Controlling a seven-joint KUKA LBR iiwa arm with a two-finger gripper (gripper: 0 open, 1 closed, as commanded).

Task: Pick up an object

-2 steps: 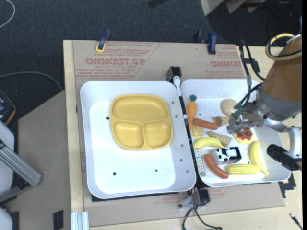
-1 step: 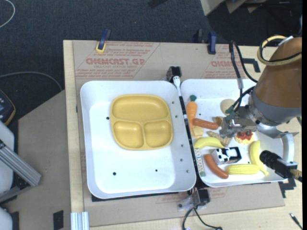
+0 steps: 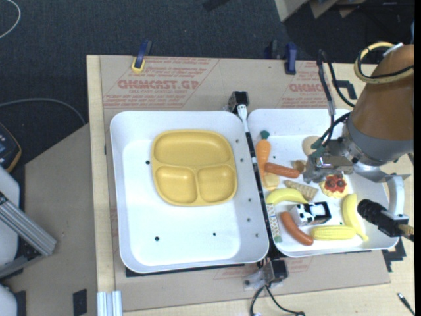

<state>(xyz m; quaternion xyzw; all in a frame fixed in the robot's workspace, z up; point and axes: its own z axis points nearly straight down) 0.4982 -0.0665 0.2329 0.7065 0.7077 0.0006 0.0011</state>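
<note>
a: over the right bin [image 3: 283, 120] on the counter i've got the arm [image 3: 385, 104] hanging low, its gripper [image 3: 320, 165] down among the toy food. how does it look from your end?

b: which piece are you after?

a: can't say for sure. nearest the tool are the sausage [image 3: 281, 170], the small red fruit piece [image 3: 335, 185] and the banana [image 3: 287, 196] just below. the carrot [image 3: 263, 151] lies by the dividing wall, the corn [image 3: 334, 232] near the front.

b: are the jaws on anything?

a: i can't tell; the wrist hides them, and i see nothing plainly gripped. i'd call this the descent, before any lift.

b: next?

a: settle on one piece, close, then rise straight. the yellow divided plate [image 3: 195, 166] in the left bin [image 3: 131, 176] is well apart, no concern.
</note>
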